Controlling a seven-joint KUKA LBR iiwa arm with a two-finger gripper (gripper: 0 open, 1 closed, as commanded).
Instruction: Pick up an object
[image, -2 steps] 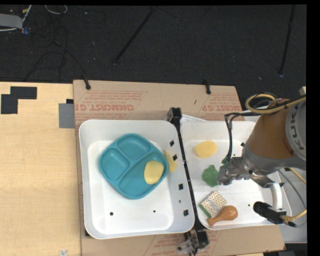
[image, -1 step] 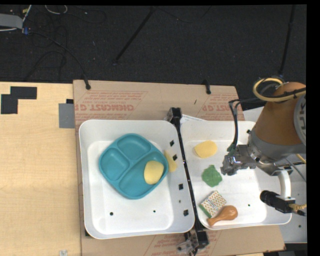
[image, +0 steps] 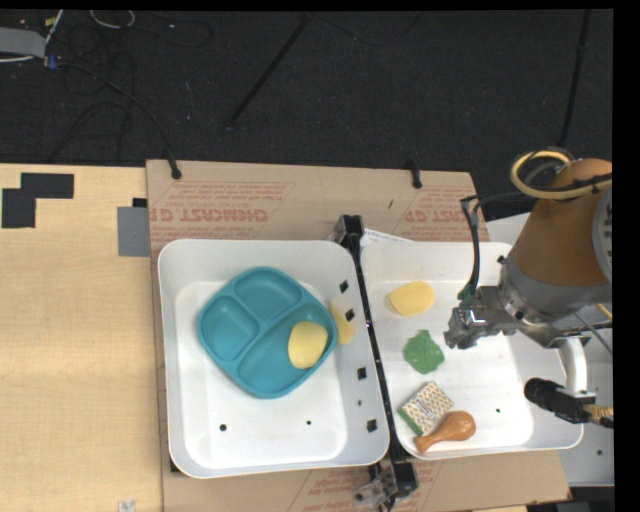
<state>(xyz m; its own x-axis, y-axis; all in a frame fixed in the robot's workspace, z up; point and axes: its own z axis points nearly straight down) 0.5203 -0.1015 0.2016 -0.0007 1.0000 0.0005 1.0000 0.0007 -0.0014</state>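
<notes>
Nearest the lens, at the front edge of the right white bin (image: 520, 425), lies an orange-brown plastic drumstick (image: 446, 430), its thick end touching a small patterned green-and-white packet (image: 426, 404). Further up the same bin sits a crumpled green leafy toy (image: 424, 352), and beyond that a pale yellow rounded lump (image: 412, 298), well apart from the bin walls.

I judge the green leafy toy the likeliest target, since my gripper (image: 462, 328) hangs just beside it, on its right and slightly above in the view. I cannot tell from this angle whether the pincer is spread or closed; the dark fingertip cluster is too small and murky to read, and nothing is visibly caught in it.

To do this step well, I would first centre the tool over the toy rather than over its edge, because the piece looks soft and irregular and a glancing pinch would probably slide off. I would descend straight and close across its narrower width. The packet lies near below it, so I would keep the approach from drifting that way.

Across the divider, the left white bin (image: 190, 420) holds a teal sectioned plastic tray (image: 245, 335) with a yellow lemon-shaped toy (image: 308, 344) resting on its right part, and a small yellow piece (image: 345, 323) just beside the divider. Those are well away from the arm and need no attention now.
</notes>
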